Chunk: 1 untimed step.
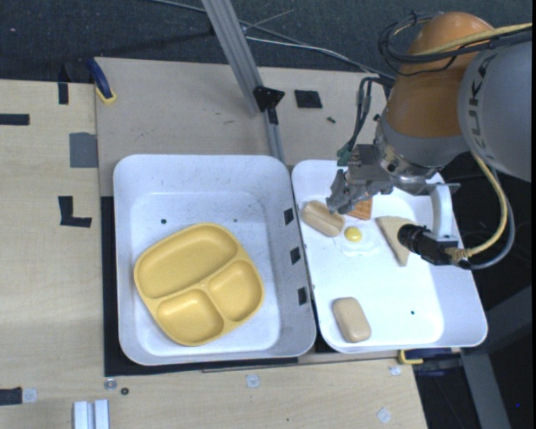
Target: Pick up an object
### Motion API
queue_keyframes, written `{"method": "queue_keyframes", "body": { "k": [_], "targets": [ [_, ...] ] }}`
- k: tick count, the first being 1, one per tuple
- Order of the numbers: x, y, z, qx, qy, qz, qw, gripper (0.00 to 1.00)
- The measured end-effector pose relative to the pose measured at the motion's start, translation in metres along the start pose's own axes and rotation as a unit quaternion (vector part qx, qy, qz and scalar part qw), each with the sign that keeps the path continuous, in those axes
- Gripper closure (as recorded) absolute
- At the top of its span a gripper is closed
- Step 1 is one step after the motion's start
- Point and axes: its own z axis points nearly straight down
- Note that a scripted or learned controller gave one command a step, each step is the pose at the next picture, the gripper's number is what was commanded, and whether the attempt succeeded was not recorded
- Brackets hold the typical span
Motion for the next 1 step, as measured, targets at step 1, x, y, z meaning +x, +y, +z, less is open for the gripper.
{"method": "queue_keyframes", "body": {
  "k": [1],
  "targets": [
    [0.0522,-0.0095,0.0021,0.000,0.000,0.000,1.0000,1.00]
  ]
}}
